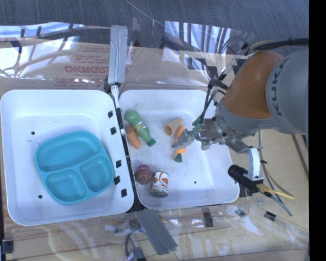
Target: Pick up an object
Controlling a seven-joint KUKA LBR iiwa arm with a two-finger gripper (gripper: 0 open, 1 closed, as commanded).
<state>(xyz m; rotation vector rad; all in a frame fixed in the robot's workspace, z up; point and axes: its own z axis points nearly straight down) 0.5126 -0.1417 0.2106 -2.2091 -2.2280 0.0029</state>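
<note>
My gripper (pixel 188 138) hangs low over the middle of the right bin (pixel 217 192), with the grey and orange arm behind it on the right. A small orange carrot with a green tip (pixel 179 151) lies right at the gripper's end, partly covered by it. Just to the left of it rests a tan cone (pixel 173 126). Further left, a green bottle (pixel 139 126) and a second carrot (pixel 133 138) lie side by side near the bin's left wall. A printed can (pixel 160 184) and a dark red round piece (pixel 143 174) sit near the front.
The left bin (pixel 16 113) holds a blue divided plate (pixel 73 166). A ridge with black clips (pixel 119 145) separates the two bins. Cables and a black fitting (pixel 242 177) hang by the right bin's right wall.
</note>
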